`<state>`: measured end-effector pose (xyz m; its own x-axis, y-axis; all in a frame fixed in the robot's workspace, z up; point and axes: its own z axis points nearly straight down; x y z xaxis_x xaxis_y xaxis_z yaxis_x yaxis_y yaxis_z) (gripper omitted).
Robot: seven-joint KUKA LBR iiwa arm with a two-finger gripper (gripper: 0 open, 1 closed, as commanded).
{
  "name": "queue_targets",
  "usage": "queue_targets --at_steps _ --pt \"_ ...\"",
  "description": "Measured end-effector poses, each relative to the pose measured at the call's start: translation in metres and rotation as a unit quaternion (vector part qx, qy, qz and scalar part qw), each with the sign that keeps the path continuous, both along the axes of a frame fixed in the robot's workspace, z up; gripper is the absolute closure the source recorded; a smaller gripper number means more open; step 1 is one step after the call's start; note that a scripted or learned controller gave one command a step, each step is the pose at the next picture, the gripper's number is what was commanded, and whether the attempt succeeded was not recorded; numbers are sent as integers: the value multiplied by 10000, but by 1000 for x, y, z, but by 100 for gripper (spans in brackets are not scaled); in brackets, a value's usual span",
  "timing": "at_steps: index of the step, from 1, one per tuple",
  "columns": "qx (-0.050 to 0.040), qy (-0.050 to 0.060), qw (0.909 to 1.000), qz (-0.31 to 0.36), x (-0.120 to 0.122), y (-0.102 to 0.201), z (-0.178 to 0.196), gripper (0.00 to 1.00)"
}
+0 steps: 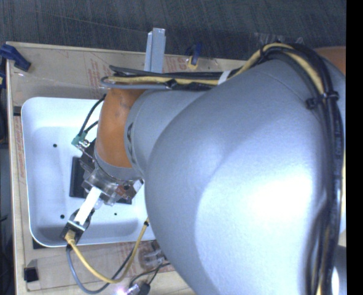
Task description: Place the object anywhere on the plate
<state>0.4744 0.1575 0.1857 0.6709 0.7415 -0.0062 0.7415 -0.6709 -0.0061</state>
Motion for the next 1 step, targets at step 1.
queue_targets --at_steps 1 --pt "19 -28 9656 2600 1 31 101 100"
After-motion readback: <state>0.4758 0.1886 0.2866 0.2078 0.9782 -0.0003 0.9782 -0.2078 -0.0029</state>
